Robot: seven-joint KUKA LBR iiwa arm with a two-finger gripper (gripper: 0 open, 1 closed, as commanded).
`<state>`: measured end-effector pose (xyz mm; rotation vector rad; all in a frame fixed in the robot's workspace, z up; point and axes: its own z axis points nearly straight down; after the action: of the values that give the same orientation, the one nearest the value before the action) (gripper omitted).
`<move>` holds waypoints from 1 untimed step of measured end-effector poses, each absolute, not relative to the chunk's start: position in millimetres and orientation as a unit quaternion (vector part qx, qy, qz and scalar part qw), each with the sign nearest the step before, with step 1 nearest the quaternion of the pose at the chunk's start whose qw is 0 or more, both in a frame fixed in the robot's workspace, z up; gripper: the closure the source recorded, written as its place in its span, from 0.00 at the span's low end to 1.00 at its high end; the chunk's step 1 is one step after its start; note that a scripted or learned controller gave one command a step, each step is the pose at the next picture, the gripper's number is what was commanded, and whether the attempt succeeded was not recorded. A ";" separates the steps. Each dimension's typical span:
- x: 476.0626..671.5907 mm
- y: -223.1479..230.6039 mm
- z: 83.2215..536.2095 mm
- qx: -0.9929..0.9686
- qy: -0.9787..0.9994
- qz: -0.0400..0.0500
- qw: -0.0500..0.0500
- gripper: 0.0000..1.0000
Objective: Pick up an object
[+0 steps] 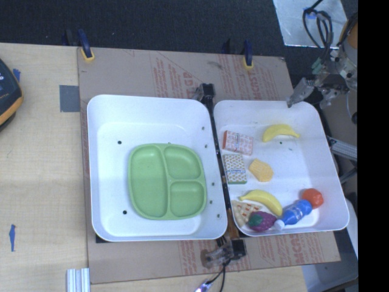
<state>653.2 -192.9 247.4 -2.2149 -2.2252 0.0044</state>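
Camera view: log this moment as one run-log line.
gripper: above right bin's far rim, holding nothing | right bin: two bananas, other toys | left bin: green tray

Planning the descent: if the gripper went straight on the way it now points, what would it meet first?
Probably the right bin's far rim, just below the gripper; the upper banana lies further in. Depth is unclear.

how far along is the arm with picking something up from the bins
Nothing looks done yet. The tool sits at the far right corner of the right bin, above its rim, with nothing visible between its fingers. The toy items lie in that bin: two bananas, a cheese wedge, a tomato, a blue bottle. Choosing one, descending, gripping and lifting are all left.
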 end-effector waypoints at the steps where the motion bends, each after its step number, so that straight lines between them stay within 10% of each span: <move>1: 586.0 -171.1 91.3 -0.705 -0.709 0.002 0.001 0.00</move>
<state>586.0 -171.1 91.3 -2.2139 -2.2257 0.0051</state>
